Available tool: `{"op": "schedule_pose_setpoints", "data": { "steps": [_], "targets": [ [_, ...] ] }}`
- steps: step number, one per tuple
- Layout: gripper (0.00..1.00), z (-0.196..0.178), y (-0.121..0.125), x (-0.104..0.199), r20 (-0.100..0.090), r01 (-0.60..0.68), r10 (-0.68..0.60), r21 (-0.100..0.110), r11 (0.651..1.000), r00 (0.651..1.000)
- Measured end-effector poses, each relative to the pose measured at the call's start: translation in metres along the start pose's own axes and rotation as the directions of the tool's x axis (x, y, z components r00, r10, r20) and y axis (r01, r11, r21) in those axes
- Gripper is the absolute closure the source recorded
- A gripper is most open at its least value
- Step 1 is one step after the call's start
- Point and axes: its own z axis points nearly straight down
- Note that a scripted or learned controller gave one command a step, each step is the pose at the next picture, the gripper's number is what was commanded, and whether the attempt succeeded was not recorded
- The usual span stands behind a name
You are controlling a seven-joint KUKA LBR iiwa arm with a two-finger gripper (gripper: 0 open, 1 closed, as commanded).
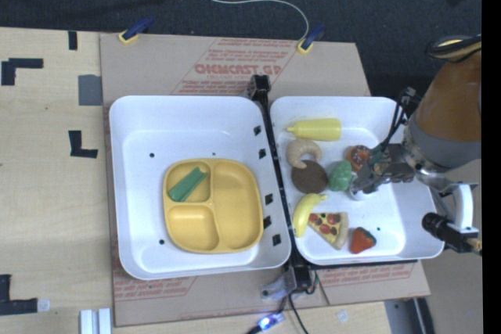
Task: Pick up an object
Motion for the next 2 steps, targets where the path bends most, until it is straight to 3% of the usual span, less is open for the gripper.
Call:
{"op": "schedule_pose_setpoints", "data": {
  "steps": [2],
  "targets": [
    [1.00, -0.001, 0.038, 0.083, -0.001, 0.004, -0.004, 0.001, 1.000, 1.000]
  ]
}}
